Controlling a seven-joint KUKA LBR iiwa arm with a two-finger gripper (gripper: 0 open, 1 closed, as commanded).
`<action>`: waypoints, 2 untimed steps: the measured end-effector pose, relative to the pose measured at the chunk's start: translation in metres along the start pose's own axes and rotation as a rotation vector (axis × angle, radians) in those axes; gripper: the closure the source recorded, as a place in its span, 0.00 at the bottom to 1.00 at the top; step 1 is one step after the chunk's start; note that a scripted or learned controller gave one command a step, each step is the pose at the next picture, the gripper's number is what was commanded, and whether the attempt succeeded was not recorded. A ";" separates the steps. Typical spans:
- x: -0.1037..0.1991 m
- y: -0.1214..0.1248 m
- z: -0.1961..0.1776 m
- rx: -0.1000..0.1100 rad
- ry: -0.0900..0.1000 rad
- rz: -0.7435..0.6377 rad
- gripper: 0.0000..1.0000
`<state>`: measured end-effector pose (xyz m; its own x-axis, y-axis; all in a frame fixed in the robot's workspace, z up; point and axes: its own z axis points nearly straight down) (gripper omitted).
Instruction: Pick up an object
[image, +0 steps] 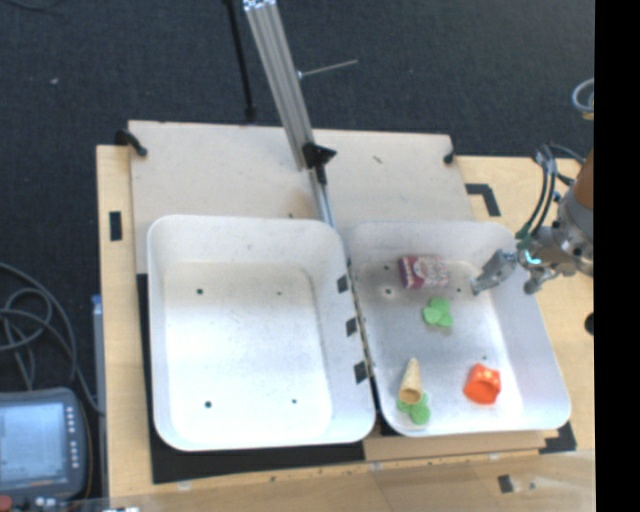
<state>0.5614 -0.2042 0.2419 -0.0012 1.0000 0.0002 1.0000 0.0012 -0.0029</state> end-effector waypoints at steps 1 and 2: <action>0.000 0.001 -0.003 -0.005 -0.001 -0.001 0.00; 0.004 -0.003 0.059 0.002 -0.001 0.001 0.00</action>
<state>0.5581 -0.2006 0.1830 0.0002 1.0000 -0.0006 1.0000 -0.0002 -0.0047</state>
